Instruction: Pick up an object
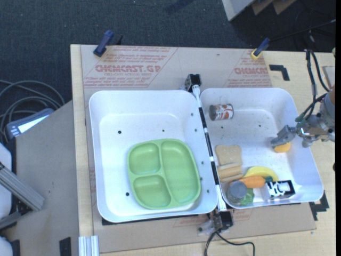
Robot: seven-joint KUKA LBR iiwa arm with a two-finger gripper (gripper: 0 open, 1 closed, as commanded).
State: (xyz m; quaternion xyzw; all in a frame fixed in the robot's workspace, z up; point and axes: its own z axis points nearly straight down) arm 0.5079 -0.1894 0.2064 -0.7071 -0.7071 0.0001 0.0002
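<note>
Overhead, at a slant: two shallow white bins side by side on a tan board point(128, 68) printed with red lettering. At the board's far edge, a blue clamp point(103, 43) toward the left and a yellow clamp point(260, 47) toward the right. Off the bench on the left, loops of grey cable point(26, 103) over dark floor.

Inside the left bin point(96, 105), just a green divided plate point(162, 172), lying flat, nearer the front and the shared wall than the far corner.

Inside the right bin point(290, 97), several things. Near the far left corner, a red-and-white can point(221, 111) on its side. Further forward along the shared wall, two tan slabs point(229, 156), one just behind the other. At the front, packed close together: a round metal cup point(238, 192) with something green in it, an orange carrot-like piece point(253, 182), a yellow banana point(261, 171) behind that, and a black-and-white item point(279, 188) toward the front right corner.

Reaching in from the right, the arm point(319, 126), with the gripper point(285, 137) low over the bin's right side. Directly below and touching or nearly touching it, a small yellow-orange piece point(283, 147), well apart from the front cluster and from the can. Whether gripped or merely beside the gripper: cannot tell. Likewise how wide the gripper stands: not readable at this size.
</note>
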